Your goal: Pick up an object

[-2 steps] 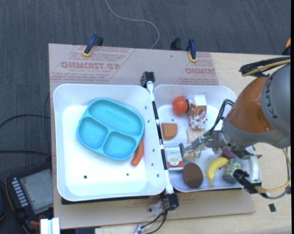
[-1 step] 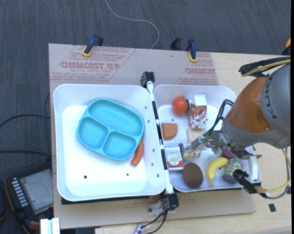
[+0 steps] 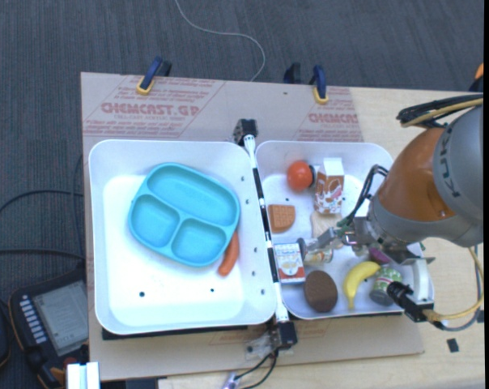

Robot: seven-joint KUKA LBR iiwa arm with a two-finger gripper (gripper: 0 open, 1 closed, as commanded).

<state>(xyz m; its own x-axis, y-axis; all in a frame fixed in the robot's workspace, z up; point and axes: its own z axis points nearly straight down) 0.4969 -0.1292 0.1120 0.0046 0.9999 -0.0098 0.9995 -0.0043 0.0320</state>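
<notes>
Pincer (image 3: 324, 245) hovers mid right bin (image 3: 379, 154), amid crowded items.

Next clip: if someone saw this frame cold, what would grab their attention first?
Probably the bright blue divided plate lying in the left bin, with an orange carrot along its lower right edge. Next, the big grey and orange arm reaching in from the right, its claw low over the crowded right bin, among an orange ball, a small carton, a banana and a brown egg-shaped thing.
</notes>
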